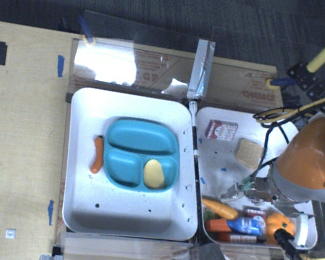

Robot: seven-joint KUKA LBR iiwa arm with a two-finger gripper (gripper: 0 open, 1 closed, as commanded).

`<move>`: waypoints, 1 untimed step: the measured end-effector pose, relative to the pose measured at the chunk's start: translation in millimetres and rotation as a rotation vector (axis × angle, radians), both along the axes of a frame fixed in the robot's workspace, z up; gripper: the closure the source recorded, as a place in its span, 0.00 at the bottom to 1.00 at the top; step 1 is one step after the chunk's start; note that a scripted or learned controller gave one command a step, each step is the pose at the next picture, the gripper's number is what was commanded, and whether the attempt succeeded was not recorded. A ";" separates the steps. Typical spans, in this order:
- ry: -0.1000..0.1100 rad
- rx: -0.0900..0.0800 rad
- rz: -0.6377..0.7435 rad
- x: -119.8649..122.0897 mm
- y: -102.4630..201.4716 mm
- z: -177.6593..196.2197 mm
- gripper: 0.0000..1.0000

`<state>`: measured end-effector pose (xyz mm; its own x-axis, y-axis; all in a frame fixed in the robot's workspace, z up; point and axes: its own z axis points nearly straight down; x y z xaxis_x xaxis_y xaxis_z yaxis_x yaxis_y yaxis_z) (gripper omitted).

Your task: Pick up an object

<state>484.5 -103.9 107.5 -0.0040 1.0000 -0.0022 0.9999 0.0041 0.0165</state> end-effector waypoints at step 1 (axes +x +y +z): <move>0.010 0.001 -0.034 59.7 -1.9 -19.9 0.00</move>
